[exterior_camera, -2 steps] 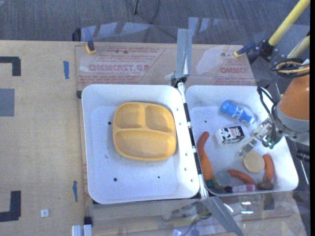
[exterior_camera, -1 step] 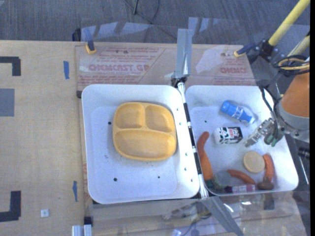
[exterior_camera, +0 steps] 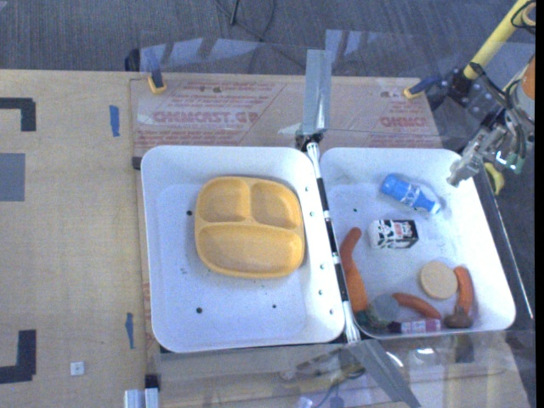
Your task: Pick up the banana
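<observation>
The gripper (exterior_camera: 466,168) hung over the upper right rim of the right bin (exterior_camera: 503,266), its opening impossible to judge, nothing seen in its hold. Which toy along that bin's lower edge was the banana could not be told; a clean pick likely needed a descent clear of the carrot (exterior_camera: 353,270).

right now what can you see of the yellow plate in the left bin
The yellow plate is a rounded rectangle that looks like matte plastic, split by raised ridges into three compartments: two small ones at the far side, one wide one nearer the camera. It lies flat, upright, about mid-floor in the left bin, with nothing visible in it or touching it.
</observation>
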`<state>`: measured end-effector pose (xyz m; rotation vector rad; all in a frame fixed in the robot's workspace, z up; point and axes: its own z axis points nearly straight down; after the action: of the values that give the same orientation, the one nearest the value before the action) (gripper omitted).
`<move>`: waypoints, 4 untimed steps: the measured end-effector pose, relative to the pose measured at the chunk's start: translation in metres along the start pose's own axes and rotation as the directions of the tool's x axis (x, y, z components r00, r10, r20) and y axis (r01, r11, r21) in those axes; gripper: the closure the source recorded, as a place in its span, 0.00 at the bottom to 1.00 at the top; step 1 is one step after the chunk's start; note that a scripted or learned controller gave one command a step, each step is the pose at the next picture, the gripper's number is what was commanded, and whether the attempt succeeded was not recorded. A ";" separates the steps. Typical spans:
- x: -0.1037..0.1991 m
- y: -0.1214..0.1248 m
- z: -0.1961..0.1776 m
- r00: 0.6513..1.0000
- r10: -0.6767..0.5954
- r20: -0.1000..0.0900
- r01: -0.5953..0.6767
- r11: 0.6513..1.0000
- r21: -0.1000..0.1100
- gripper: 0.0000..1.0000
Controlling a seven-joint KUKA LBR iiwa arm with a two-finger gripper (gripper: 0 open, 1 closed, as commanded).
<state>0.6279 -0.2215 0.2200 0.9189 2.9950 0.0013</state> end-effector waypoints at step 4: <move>0.132 0.069 0.095 0.920 -0.391 -0.001 0.391 0.920 -0.003 1.00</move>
<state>0.5586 -0.0904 0.1243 0.3029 3.1189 0.0037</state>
